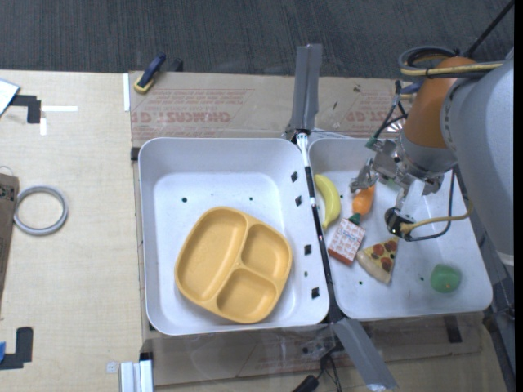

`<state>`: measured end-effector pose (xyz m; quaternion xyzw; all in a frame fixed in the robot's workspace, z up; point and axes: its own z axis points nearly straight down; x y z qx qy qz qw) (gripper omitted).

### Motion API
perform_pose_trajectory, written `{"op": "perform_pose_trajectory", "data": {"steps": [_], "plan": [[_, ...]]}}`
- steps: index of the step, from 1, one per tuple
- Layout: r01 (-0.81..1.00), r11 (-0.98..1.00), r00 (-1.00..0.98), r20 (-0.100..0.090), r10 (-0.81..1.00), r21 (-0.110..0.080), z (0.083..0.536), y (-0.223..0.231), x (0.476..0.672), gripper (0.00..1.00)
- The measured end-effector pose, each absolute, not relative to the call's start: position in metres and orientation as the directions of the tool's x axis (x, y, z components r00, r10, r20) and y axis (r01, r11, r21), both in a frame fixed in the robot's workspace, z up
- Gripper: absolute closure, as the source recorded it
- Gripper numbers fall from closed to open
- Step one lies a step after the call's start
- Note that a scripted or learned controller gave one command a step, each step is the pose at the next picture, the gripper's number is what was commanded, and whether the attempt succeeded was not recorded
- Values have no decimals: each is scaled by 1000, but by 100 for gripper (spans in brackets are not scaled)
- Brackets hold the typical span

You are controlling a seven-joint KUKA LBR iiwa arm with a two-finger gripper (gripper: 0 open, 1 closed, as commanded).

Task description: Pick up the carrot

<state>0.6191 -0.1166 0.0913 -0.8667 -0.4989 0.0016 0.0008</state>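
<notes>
The claw (380, 188) hangs low in the right bin (466, 300), at its upper middle, under the grey arm (482, 129) with the orange band (426, 109). One finger (364, 176) comes down on the upper left of the carrot (364, 200), and a second (402, 207) ends to the carrot's right. The fingers stand apart, and the carrot lies at the tip of the left one rather than between the two; whether that finger touches it I cannot tell.

The carrot is a short orange piece with a green end at the bottom, resting on the bin floor. Just left of the carrot lies a banana (328, 198), along the bin's left wall. Below the carrot sits a small red and white box (346, 242), and right of that box, touching or nearly so, a pizza slice (379, 260). A green ball (445, 278) rests well to the lower right of the carrot, near the bin's right side.

Far left of the carrot, past the divider, the left bin (163, 170) holds a yellow three-part tray (234, 264). Further left still, a tape ring (38, 210) lies on the bench (73, 300).
</notes>
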Motion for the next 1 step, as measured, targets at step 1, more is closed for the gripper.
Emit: {"op": "perform_pose_trajectory", "data": {"steps": [1], "plan": [[880,-475,475,-2,880,-1,92,-99,654,0]]}}
